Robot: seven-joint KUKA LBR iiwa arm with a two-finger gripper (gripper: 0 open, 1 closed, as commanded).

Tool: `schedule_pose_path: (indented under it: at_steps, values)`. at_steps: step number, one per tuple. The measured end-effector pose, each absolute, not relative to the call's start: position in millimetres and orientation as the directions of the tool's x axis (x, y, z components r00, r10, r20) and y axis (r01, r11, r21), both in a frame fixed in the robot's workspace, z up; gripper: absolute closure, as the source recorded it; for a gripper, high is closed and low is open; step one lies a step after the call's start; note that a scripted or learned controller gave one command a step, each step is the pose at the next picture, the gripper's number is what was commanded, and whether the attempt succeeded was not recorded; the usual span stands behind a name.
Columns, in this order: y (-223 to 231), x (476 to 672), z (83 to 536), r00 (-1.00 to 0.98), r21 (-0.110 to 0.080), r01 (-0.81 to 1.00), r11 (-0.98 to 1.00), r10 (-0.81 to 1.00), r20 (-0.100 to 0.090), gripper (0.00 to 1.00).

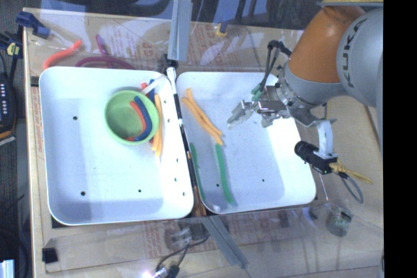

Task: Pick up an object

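Observation:
My gripper (237,112) hangs over the upper middle of the right bin (287,172), open, with nothing between its fingers. To its left lie two orange sticks (202,116), slanting down to the right. A light green stick (223,172) and a darker green stick (195,169) lie lower down along the bin's left side. In the left bin (85,166) a green bowl (124,117) holds a red curved piece (139,115) and a blue curved piece (144,107). An orange stick (157,130) rests against the bowl's right side.
The grey arm with its orange band (326,42) comes in from the upper right. A black cable fitting (313,156) hangs over the right bin's right edge. Red and purple cords (98,62) lie behind the left bin. A metal bar (179,29) stands between the bins at the back.

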State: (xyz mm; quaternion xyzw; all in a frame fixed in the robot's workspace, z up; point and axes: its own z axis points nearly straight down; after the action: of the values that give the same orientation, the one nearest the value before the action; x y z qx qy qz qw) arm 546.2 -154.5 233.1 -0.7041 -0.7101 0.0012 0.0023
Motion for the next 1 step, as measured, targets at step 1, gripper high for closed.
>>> schedule_pose_path:
  at_steps: [1]
  values:
    - [-122.1, 573.2, 110.0, -0.064, -0.006, 0.998, 0.064, 0.998, 0.0, 0.0]
